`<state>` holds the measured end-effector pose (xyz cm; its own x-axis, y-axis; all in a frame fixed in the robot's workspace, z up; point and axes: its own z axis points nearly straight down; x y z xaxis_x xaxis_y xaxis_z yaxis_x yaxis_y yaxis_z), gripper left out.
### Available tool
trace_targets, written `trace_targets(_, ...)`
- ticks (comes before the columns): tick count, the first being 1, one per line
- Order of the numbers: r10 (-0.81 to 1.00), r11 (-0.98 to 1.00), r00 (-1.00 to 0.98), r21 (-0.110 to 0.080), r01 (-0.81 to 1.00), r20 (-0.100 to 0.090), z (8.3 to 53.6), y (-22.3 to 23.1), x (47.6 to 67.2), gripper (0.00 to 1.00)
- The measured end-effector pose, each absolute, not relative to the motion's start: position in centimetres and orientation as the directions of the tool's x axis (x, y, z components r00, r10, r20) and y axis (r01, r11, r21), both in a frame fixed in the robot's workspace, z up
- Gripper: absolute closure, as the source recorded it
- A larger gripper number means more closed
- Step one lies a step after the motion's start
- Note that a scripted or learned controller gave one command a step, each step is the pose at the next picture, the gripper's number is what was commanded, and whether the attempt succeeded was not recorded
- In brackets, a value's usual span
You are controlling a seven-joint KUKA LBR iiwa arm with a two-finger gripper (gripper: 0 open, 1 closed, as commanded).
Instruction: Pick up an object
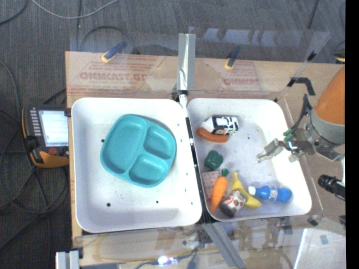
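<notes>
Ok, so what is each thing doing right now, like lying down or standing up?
Claw: over the right bin, holding nothing.
Teal plate: right way up, in the left bin.
Blue bottle: lying on its side.
Carrot: lying down, leaf end up-picture.
Banana: lying flat.
Hot dog: lying flat.
Green thing: sitting by itself.

Even, bright overhead light; soft shadows, mild glare on white bins [84,150]; slightly soft focus
</notes>
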<state>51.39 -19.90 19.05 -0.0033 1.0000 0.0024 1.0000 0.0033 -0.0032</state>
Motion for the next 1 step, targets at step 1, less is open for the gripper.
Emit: trace_targets(1,0.997,0.082,-0.082,0.009,0.997,-0.002,8.89,-19.77,48.70,0.00)
